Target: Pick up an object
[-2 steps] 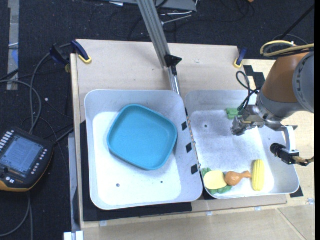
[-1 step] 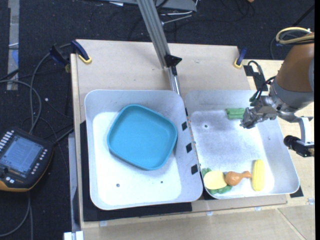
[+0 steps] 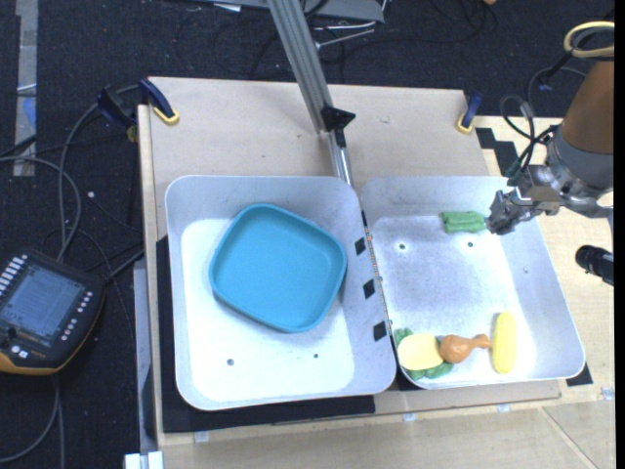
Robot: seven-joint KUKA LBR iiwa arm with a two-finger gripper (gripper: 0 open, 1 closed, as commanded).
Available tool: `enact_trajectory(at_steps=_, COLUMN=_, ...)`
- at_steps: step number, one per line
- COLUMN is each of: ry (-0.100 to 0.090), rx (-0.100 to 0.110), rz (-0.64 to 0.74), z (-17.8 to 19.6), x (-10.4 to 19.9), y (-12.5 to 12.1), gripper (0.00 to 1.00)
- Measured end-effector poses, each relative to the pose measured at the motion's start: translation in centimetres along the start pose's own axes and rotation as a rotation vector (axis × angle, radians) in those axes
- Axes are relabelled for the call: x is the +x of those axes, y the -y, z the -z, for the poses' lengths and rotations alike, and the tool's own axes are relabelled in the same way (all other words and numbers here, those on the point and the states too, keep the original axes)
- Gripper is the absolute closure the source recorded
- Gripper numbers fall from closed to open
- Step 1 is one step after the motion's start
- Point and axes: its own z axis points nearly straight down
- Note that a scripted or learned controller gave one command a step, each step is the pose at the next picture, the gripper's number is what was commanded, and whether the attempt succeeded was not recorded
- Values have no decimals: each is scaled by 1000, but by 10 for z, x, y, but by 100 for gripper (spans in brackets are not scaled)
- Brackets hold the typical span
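Beside the hand (image 3: pixel 501 218), a green piece (image 3: pixel 463 223) lies unobstructed.

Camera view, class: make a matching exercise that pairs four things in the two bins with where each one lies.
Things:
1. blue plate
2. green object
3. yellow piece
4. gripper

Places:
A. near right corner of the right bin
B. left bin
C. far side of the right bin
D. over the right bin's far right edge, beside the green object

Pairs: 1-B, 2-C, 3-A, 4-D
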Motion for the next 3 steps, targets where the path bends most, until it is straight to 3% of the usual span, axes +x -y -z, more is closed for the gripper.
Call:
enact_trajectory(at_steps=2, ry=-2, rx=4, rz=4, z=12, x=100, y=23, gripper=100)
enact_trajectory(at_steps=3, ry=-2, rx=5, rz=4, z=0, x=152, y=29, gripper=100)
